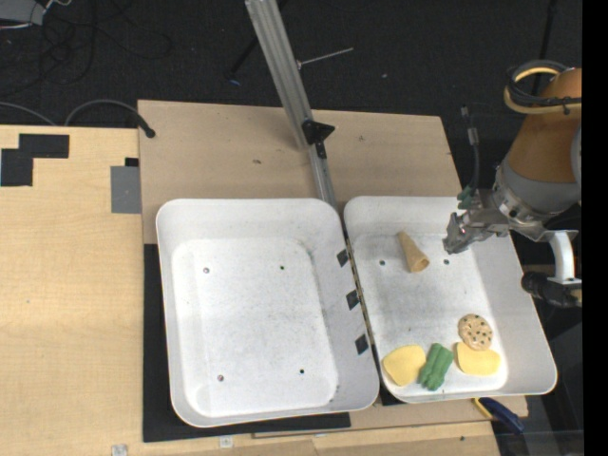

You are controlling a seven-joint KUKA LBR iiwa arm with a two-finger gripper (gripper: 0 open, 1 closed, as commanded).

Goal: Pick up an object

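Gripper (457, 237) low over right bin (532, 350), near tan cone (412, 252), finger spread too blurred to tell.

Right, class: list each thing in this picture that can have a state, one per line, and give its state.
Gripper: low over the right bin, beside the cone, holding nothing visible.
Cone: lying on its side, untouched.
Cookie: flat in the bin.
Green piece: lying between two yellow pieces.
Right bin: holds all the objects.
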